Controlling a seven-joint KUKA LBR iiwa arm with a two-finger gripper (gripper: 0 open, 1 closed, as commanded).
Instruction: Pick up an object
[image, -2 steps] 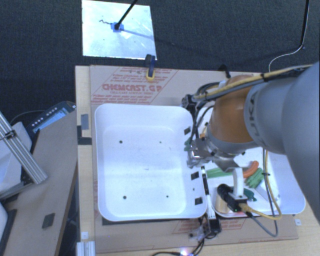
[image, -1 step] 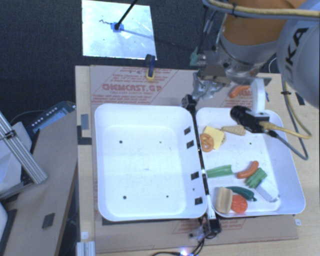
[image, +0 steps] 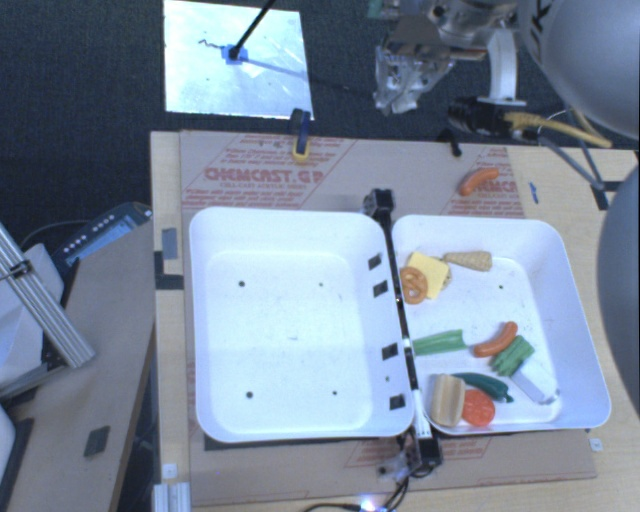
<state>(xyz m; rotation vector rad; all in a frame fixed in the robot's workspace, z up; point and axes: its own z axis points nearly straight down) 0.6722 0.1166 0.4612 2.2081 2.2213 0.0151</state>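
**My hand raised above the table, no object yet taken**

My hand (image: 400, 85) hangs high at the top of the view, beyond the far edge of the table (image: 170, 300) and well apart from both bins. Nothing lies between its fingers; whether they stand open or closed I cannot tell, since they blur against the dark floor. By my judgement the task is at its start: the reach, the descent and the grasp all remain.

The candidates lie in the right bin (image: 575, 300): a pretzel (image: 412, 284) touching a yellow wedge (image: 430, 272), a cone (image: 470, 261) just beside them, a green stick (image: 438, 343) near the divider, a sausage (image: 495, 340) touching a green bundle (image: 513, 355), and at the near corner a bread slice (image: 447, 398), a tomato (image: 479, 408) and a dark green pepper (image: 485, 385) crowded together. A second sausage (image: 478, 181) rests on the table outside the bins.

The left bin (image: 290, 320) holds no objects. The crowded near-corner group and the bin walls seem the likeliest hindrances; the green stick lies freer.
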